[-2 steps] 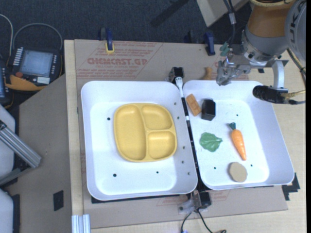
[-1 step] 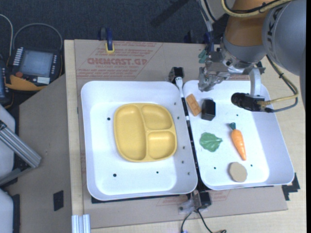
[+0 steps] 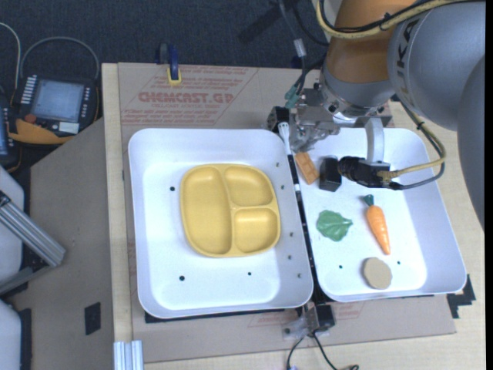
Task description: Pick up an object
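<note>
The camera view looks down at a slant on the gripper (image 3: 314,139), which hangs below the grey arm (image 3: 439,45) and its orange band (image 3: 370,21) over the far left corner of the right bin (image 3: 439,230), close to the rim shared with the left bin (image 3: 154,230); its metal tip points down toward a small orange-brown block (image 3: 306,168) lying just inside that corner; whether the tip touches the block I cannot tell, and the pictures do not show how the gripper stands, wide or narrow, since the wrist hides it; nothing can be seen held. Just beside the block, to its right, sits a black part (image 3: 330,173) with a black unit (image 3: 362,169) and a cable (image 3: 420,172) running off toward the arm; whether these belong to the gripper or rest in the bin is unclear. Nearer the camera in the same bin lie a green leaf (image 3: 333,225), a carrot (image 3: 377,227) with its green end pointing away from the camera, and a tan disc (image 3: 377,273) near the front rim; the three are apart from one another, the leaf left of the carrot, the disc below both. In the left bin a yellow tray (image 3: 229,209) with three compartments lies about in the middle. Both bins rest on a cardboard sheet (image 3: 200,91) printed with red letters; a blue-and-yellow clamp (image 3: 174,64) grips its far edge; a handheld screen (image 3: 55,102) lies off to the left on dark floor.
</note>
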Robot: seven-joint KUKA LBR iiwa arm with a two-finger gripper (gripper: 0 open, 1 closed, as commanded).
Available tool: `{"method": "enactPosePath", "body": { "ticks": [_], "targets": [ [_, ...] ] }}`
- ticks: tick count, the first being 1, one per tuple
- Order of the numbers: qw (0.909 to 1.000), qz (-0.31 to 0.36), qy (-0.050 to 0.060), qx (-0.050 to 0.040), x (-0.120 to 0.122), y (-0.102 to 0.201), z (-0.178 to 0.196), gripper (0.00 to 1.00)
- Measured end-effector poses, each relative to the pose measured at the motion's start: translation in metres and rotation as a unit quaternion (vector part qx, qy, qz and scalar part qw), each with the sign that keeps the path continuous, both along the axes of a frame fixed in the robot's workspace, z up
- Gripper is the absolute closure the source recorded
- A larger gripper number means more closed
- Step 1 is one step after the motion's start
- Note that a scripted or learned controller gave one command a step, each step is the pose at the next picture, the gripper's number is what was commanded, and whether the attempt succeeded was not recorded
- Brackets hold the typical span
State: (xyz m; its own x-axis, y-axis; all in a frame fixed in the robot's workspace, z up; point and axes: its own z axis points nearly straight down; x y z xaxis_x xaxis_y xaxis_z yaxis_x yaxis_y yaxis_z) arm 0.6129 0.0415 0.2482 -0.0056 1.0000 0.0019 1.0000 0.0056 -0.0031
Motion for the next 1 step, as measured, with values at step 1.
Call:
{"method": "enactPosePath", "body": {
  "ticks": [1],
  "targets": [
    [1.0,0.0,0.001,-0.0001,-0.0231,0.0488,-0.0168,1.0]
  ]
}}
